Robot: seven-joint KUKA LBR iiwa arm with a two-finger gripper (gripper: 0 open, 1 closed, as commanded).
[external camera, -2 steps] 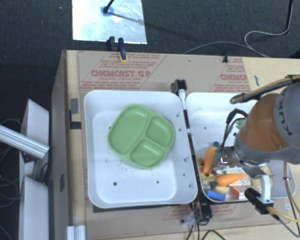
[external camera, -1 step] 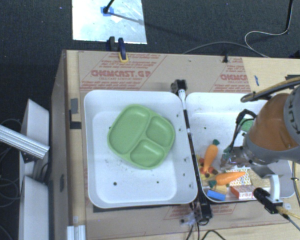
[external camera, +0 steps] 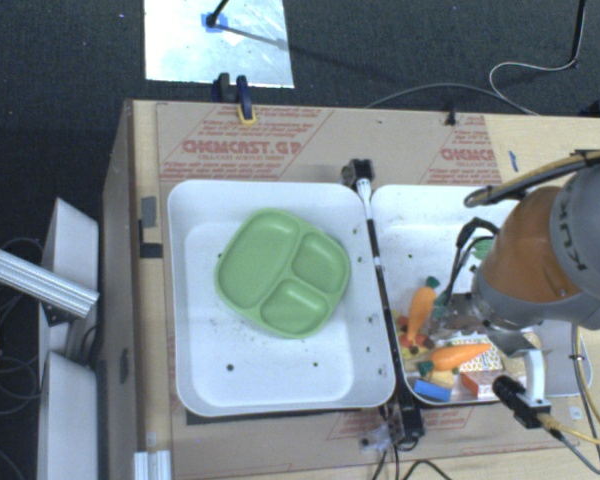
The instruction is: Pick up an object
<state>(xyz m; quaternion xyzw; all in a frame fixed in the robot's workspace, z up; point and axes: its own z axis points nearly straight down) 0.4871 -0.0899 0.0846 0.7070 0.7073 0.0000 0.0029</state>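
Observation:
The right bin (external camera: 420, 223) holds a heap of small toys near its front left corner: an orange carrot-like piece (external camera: 419, 310), a second orange piece (external camera: 460, 354), a blue block (external camera: 432, 391), a red block (external camera: 480, 379) and a yellow bit (external camera: 426, 367). My arm (external camera: 540, 258), grey with its orange band, hangs over the right bin and covers much of it. The gripper (external camera: 446, 318) reaches down at the heap, beside the orange pieces. Nothing shows clearly between its tips.
The left bin (external camera: 200, 368) bears a green sectioned plate (external camera: 283, 272) in its middle. A black rail (external camera: 373, 258) divides the two bins. Cables (external camera: 570, 423) trail at the front right. Cardboard (external camera: 280, 143) borders the bins at the back.

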